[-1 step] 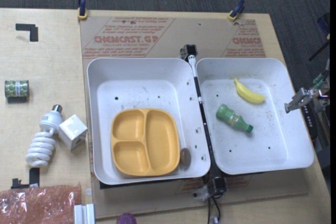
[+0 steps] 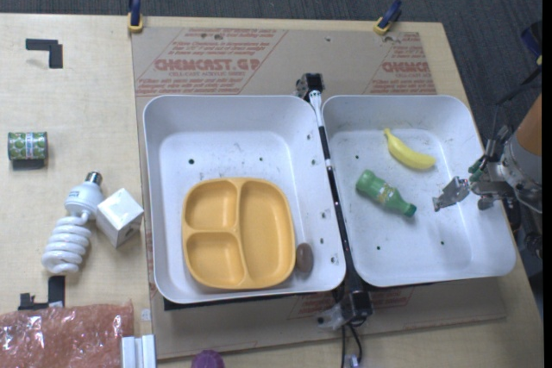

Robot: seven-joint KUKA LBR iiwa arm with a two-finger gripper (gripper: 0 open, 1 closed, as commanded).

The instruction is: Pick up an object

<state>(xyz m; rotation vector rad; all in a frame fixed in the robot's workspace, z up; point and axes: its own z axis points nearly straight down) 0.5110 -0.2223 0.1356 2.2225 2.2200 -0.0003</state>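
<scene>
In the right bin a yellow banana lies toward the back. A green bottle lies on its side just in front of the banana. My gripper hangs over the right part of this bin, to the right of the bottle and apart from it. It is open, with nothing between its fingers. The left bin holds a yellow divided plate, and a small brown object rests against the plate's right edge.
Outside the bins, on the bench at the left, lie a spiral light bulb, a white cube, a small green can and a red mesh bag. Bare white floor lies in front of the bottle.
</scene>
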